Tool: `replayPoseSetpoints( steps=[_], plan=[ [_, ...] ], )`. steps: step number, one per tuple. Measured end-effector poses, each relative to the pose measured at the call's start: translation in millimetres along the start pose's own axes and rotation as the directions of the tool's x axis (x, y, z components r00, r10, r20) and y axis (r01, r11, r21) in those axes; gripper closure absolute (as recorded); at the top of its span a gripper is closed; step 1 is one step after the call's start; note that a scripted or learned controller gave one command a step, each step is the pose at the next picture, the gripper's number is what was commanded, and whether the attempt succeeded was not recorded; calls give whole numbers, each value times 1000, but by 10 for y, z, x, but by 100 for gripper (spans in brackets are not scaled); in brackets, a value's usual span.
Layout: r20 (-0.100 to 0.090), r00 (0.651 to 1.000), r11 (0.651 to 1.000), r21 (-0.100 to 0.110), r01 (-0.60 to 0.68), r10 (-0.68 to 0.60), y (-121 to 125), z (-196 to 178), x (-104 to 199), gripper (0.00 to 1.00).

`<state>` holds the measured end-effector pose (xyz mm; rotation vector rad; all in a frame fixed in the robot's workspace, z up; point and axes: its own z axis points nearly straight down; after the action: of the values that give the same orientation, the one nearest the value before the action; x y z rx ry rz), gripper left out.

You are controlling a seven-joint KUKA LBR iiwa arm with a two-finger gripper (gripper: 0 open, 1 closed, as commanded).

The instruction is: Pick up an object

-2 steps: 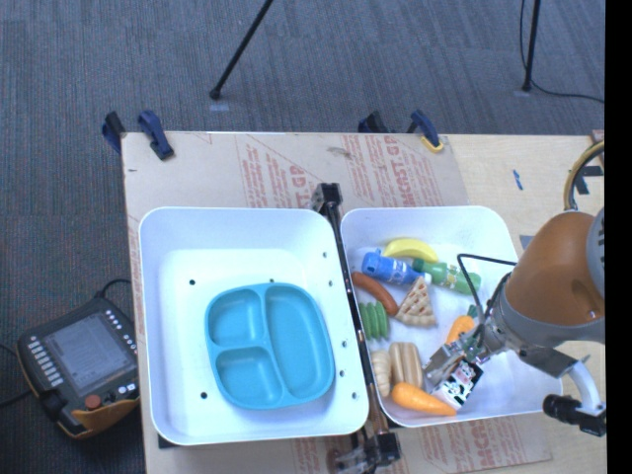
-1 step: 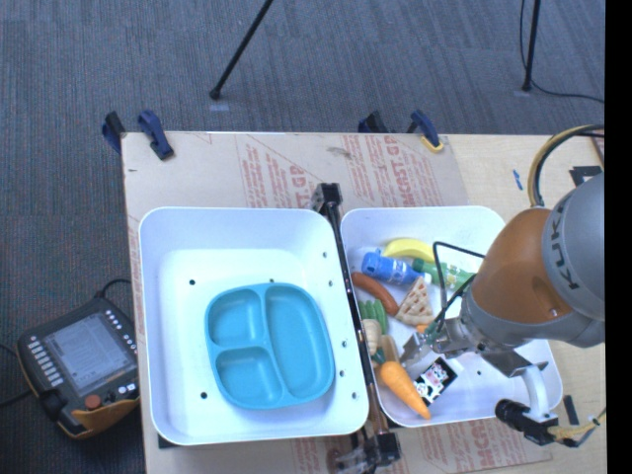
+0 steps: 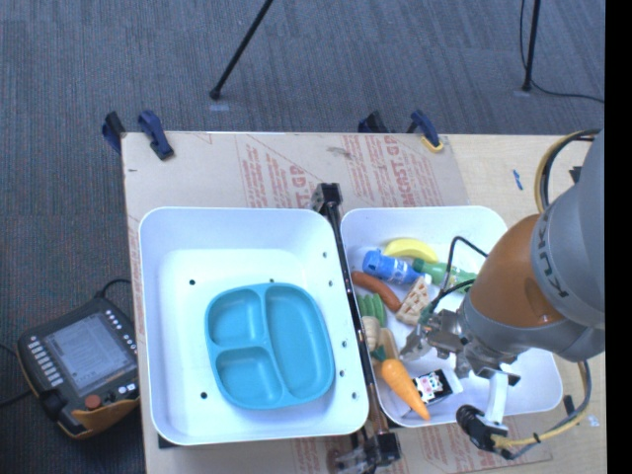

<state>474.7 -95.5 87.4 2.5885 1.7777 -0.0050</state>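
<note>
Orange carrot (image 3: 405, 387) lies nearest to us, at the front of the right bin (image 3: 538, 388), with a small black and white card (image 3: 432, 385) just beside it. We think the toys sit heaped in this bin so the arm can reach in and grab one. Our fingers (image 3: 427, 338) hang low over the heap, near a tan waffle piece (image 3: 415, 299). We cannot tell if they are spread or pressed together, and we see nothing held in them. Further back lie a blue bottle (image 3: 386, 265) and a yellow banana (image 3: 410, 250). Beside it, the left bin (image 3: 173, 265) holds a blue tray (image 3: 269, 344) with three parts, maybe waiting for a toy. Both bins rest on the desk (image 3: 227, 171).
</note>
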Motion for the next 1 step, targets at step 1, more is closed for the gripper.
replayPoseSetpoints(
  steps=[1],
  plan=[
    [3,985,985,-3,-174,174,401,-13,271,0]
  ],
)
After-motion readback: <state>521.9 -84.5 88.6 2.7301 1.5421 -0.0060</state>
